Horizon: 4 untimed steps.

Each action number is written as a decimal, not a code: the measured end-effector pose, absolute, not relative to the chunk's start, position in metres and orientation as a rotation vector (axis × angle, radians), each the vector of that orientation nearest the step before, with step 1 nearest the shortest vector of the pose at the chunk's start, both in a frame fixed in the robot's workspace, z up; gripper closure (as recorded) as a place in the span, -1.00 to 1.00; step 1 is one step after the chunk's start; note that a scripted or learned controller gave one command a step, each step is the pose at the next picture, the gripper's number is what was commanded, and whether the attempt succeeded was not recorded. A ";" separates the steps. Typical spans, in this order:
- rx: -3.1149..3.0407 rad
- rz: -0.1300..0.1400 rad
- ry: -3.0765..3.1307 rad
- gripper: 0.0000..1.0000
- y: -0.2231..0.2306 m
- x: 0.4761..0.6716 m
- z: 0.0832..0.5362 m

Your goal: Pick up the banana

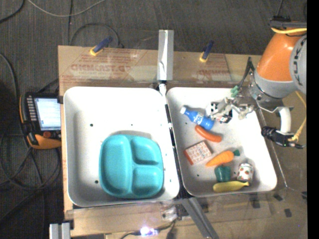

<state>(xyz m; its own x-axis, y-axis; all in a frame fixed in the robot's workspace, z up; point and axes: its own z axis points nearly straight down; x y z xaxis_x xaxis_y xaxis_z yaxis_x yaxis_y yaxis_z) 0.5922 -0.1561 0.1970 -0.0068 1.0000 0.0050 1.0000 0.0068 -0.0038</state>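
Jaws (228, 108) hover well above banana (230, 185).

Looking like robotics lab: grey carpet floor (209, 14) with loose cables (50, 4) trailing, teach pendant (42, 118) sitting left of white bins (75, 103), cardboard sheet (124, 66) being held by clamps (101, 45) at far side.

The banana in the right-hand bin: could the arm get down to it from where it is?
Probably yes. The banana lies uncovered at the bin's near edge, open from above, though a green toy and a small cup crowd it. The gripper is at the far side.
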 end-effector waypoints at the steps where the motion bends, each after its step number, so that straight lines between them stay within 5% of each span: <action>1: -2.226 0.003 -2.215 -1.00 -0.190 0.519 0.250; 2: -2.231 0.002 -2.206 -1.00 -0.131 0.509 0.152; 3: -1.951 0.002 -2.462 -1.00 -0.170 0.484 0.180; 4: -1.635 -0.004 -2.682 -1.00 -0.127 0.485 0.101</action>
<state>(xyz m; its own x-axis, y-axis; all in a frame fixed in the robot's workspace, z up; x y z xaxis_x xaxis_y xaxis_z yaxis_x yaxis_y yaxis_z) 0.4846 -0.1271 0.1005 -0.4582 0.8888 0.0015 0.8888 0.4582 0.0019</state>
